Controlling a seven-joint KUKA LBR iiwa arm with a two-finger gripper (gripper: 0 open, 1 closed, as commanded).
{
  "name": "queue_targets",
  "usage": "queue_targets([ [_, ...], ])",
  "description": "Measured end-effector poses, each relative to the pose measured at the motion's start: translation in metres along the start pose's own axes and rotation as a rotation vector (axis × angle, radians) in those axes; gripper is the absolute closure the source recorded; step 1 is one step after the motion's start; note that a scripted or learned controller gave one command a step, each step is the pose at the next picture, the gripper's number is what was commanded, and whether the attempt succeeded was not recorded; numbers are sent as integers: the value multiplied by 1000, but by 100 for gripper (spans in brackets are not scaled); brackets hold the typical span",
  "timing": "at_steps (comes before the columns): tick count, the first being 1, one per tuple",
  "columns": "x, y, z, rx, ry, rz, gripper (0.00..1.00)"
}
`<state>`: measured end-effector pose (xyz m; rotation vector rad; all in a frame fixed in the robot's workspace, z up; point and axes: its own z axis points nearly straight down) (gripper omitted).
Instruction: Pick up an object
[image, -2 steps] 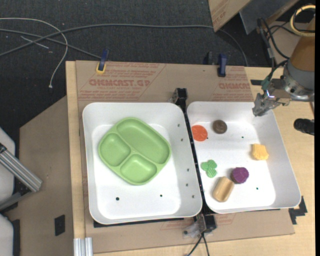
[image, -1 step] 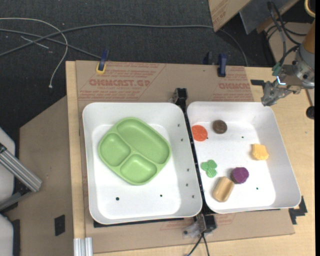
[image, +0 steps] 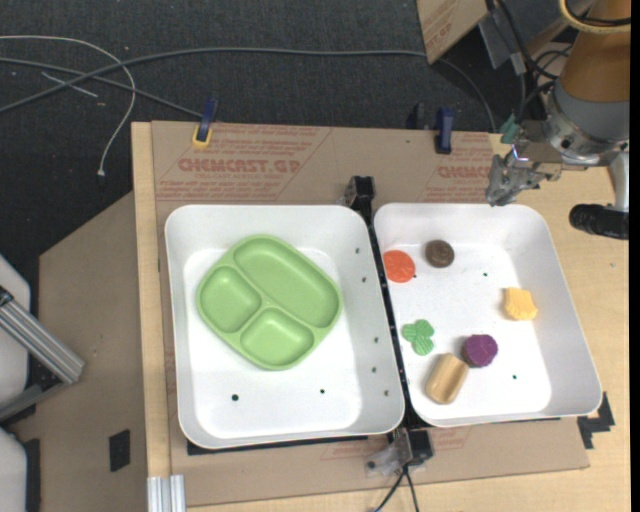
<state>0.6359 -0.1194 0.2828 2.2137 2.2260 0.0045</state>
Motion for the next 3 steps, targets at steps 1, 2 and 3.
queue_targets([
  [1, 57, 2, -2, 4, 2, -1, 100],
  [2, 115, -2, 1, 6, 2, -1, 100],
  [3, 177, 4, 12, 6, 1, 0, 100],
])
